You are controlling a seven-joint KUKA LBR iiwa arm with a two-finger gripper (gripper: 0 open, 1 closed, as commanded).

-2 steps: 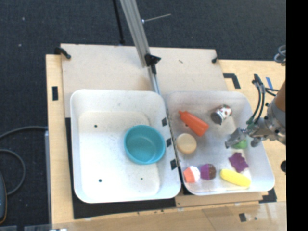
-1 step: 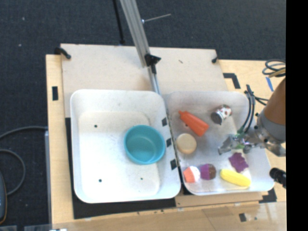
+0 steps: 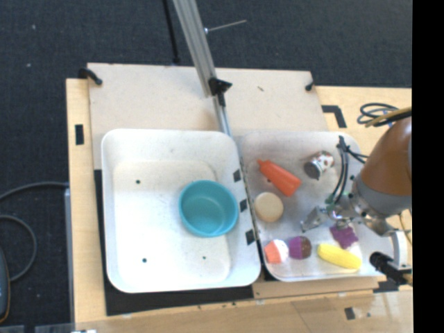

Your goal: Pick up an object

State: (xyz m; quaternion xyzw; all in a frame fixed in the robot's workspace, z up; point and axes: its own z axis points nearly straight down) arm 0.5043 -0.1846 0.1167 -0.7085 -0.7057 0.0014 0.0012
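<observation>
Gripper low in right bin, grip state unreadable; purple block just beside, yellow piece near — likely lining up pick.

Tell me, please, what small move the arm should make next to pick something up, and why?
Probably a short shift toward the near rim, then down: the gripper sits low in the right bin with nothing visibly between its fingers, and the purple block lies just beside it, with the yellow object close by.
</observation>
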